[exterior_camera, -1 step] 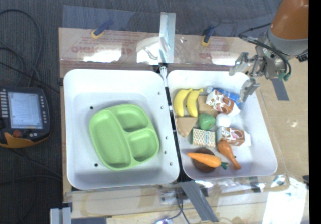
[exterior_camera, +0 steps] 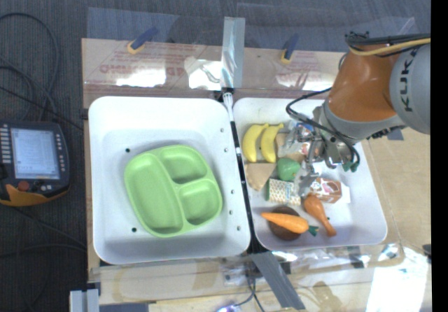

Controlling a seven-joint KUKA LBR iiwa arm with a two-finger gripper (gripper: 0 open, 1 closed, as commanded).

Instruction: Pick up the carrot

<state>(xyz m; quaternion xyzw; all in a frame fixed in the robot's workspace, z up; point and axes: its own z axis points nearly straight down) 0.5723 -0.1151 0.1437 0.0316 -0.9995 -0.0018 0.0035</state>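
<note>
carrot [exterior_camera: 285, 221] lies near edge of right bin [exterior_camera: 374, 227], on brown item, second orange piece [exterior_camera: 318, 211] just right. my gripper [exterior_camera: 308, 176] hovers above; finger state cannot tell. descend centred, close across narrow width.

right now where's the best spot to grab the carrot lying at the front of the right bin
Probably the thick orange middle of the carrot, from straight above, fingers closing across its width. It lies flat, lengthwise left to right, green top at its right end, over a dark round item.
</note>
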